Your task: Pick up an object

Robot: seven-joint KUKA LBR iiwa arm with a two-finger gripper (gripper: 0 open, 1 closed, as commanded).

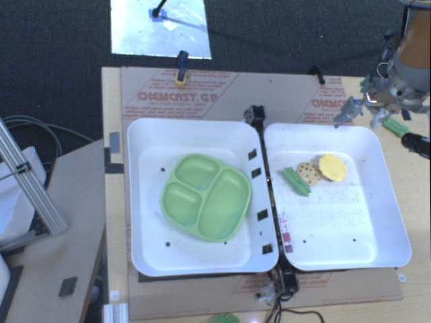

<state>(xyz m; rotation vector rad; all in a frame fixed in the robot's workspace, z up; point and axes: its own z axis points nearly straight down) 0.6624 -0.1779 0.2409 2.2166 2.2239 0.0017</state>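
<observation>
Arm: I see the gripper (363, 110) at the far right, above the right bin's far rim (316, 128).
Fingers: I can't make them out well; whether they're spread or closed, I cannot tell.
Targets: a yellow disc (332, 167), a cookie (309, 173) and a green bean (295, 181) cluster in the right bin's far half, touching.
Left bin (145, 200): I see a green divided tray (206, 196).

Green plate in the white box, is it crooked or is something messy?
The green plate sits turned at a slant in the left bin, not square with its walls. Nothing looks spilled or broken. In the right bin, the cookie lies neatly.
</observation>
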